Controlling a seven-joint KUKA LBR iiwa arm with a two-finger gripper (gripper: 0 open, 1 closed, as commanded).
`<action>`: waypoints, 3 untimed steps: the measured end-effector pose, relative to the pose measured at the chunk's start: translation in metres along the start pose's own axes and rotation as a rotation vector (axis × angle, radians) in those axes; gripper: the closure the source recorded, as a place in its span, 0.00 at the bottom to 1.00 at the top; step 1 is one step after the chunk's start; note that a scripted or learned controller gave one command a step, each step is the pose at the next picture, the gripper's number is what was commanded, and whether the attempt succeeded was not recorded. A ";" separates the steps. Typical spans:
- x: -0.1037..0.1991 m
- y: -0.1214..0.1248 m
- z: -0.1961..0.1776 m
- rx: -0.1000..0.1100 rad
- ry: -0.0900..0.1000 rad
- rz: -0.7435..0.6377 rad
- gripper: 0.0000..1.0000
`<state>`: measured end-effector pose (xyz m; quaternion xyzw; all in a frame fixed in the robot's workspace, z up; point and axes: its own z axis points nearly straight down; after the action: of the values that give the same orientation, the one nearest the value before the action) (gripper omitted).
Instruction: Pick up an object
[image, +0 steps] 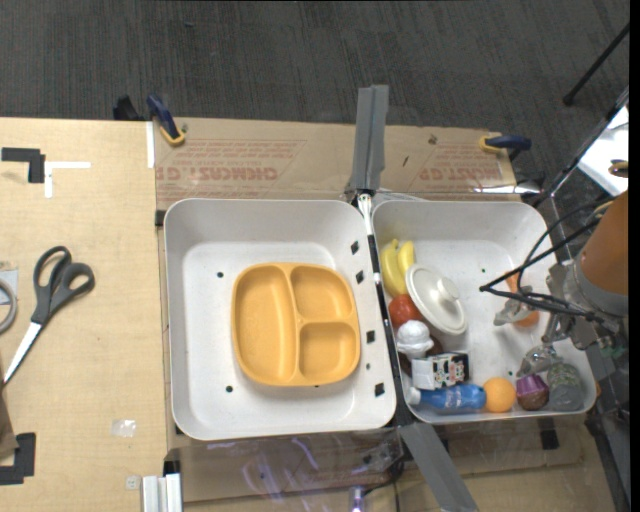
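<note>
A wooden bench (80, 400) bears two white bins side by side. The gripper (535, 330) reaches over the right bin (470, 215) from its right wall; whether it is wide or narrow cannot be told. Just below it lie a purple object (532, 392) and an orange ball (499, 394), with a blue bottle (452, 399) beside them. Farther left sit a white lid (437, 297), a red item (404, 309) and a banana (397, 264). The left bin (200, 230) holds a yellow divided plate (296, 323). Scissors (50, 290) rest well apart on the bench.
</note>
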<state>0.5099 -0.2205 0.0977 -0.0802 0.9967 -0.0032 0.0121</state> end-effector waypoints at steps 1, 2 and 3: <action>-0.053 0.019 0.005 -0.006 0.018 0.123 0.00; -0.102 -0.017 0.005 -0.005 0.016 0.166 0.00; -0.105 -0.016 -0.006 -0.003 0.009 0.164 1.00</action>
<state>0.6160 -0.2196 0.1062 0.0016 1.0000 -0.0010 0.0080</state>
